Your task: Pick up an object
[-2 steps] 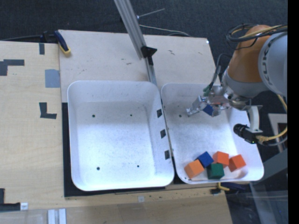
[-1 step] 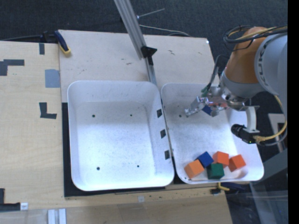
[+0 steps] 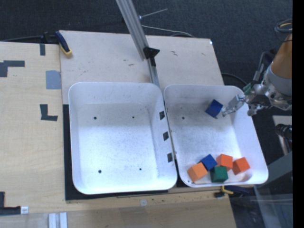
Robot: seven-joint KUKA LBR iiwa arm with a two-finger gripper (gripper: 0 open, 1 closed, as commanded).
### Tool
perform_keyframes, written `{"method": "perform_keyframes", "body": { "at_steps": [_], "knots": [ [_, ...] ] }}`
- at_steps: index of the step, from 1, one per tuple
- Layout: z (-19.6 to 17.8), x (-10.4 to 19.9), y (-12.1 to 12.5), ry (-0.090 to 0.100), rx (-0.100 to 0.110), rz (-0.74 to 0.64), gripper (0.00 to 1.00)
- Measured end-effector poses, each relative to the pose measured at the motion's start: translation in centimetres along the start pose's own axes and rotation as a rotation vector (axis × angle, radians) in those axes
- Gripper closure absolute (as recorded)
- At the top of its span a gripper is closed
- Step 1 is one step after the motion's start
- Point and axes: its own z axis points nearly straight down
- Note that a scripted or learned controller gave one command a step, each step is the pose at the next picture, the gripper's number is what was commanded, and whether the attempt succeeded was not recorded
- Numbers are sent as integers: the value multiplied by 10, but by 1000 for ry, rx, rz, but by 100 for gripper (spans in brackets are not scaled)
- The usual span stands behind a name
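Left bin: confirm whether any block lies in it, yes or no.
No. The left bin holds no blocks; all the blocks, including the blue one near the pincer, sit in the right bin.

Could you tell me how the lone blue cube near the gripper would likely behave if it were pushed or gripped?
The blue cube looks stiff, with flat faces, so it should slide rather than roll. It seems small and probably light, so a nudge from the gripper could skid it across the right bin's smooth floor.

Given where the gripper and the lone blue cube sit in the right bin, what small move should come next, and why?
Probably a short lift to test the grasp: the gripper sits right against the blue cube, which lies apart from the cluster of cubes at the right bin's near end. Whether it holds the cube is unclear.
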Motion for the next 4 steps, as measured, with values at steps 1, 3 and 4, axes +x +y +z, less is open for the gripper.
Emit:
{"method": "perform_keyframes", "body": {
  "at_steps": [1, 3, 4],
  "knots": [
    [139, -8, 53, 6, 10, -9, 0],
    [147, 18, 79, 5, 6, -7, 0],
    [147, 5, 109, 5, 1, -9, 0]
  ]
}}
